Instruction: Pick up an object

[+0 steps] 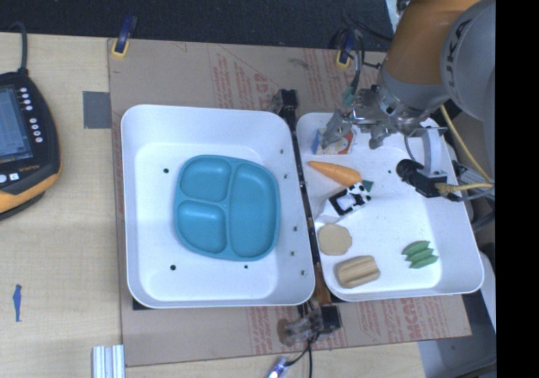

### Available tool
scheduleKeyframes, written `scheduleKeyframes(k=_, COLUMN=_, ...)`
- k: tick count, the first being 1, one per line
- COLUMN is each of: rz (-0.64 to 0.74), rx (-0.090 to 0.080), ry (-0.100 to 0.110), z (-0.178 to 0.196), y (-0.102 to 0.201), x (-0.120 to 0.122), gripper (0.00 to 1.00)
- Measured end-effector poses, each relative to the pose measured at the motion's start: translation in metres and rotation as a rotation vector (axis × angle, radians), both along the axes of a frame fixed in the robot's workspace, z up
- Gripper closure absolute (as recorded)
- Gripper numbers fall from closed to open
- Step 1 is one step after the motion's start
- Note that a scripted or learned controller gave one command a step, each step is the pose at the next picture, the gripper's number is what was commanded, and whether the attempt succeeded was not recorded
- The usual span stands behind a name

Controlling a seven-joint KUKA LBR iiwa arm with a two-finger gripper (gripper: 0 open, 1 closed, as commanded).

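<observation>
**Gripper low at far-left corner of right bin; grasp unreadable**

Hidden / unclear:
- A small blue-and-red item (323, 143) lies in the far-left corner of the right white bin (455, 279). The gripper (338, 134) partly covers it, and its shape cannot be made out.
- Whether the gripper is clenched, released or grasping anything cannot be told from this slant.
- The grey arm (473, 48) is cut off at the right side of the view.
- A black-and-orange handheld pendant (21, 145) on the bench is cut off at the left edge.

Arm pose:
- The arm comes in from the right at the far side.
- The orange band (429, 31) sits above the wrist, and the wrist angles down and leftward.
- The gripper sits over the bin's far-left corner, close to the wall shared with the left white bin (139, 199).

Task things, all in the right bin:
- An orange carrot-shaped toy (335, 172) lies crosswise just nearside of the gripper and apart from it.
- A black-and-white patterned block (349, 198) is just beside the carrot's thick end.
- A round tan disc (334, 239) lies nearer the camera.
- A tan bread-roll-shaped piece (357, 270) sits just beside the disc.
- A green pea pod (419, 253) lies toward the right wall, well apart from the gripper.

Elsewhere:
- A blue plastic three-compartment plate (227, 206) lies in the middle of the left bin.
- Both bins rest on a brown cardboard sheet (210, 73).
</observation>
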State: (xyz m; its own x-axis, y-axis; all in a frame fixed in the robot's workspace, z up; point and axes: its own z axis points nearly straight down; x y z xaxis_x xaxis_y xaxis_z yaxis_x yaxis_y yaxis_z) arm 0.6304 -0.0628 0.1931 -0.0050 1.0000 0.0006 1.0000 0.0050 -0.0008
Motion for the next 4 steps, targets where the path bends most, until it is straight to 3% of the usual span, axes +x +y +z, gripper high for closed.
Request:
scheduleKeyframes(k=1, rz=-0.002, rx=-0.003, ry=0.007, z=-0.084, y=-0.035, x=0.003, gripper=0.0)
scheduleKeyframes(k=2, rz=0.0, rx=0.0, ry=0.0, z=0.0, y=0.014, x=0.018, gripper=0.0)
scheduleKeyframes(k=3, rz=-0.002, rx=-0.002, ry=0.003, z=-0.001, y=-0.01, x=-0.025, gripper=0.0)
scheduleKeyframes(k=4, rz=-0.003, rx=-0.003, ry=0.003, z=-0.051, y=-0.033, x=0.007, gripper=0.0)
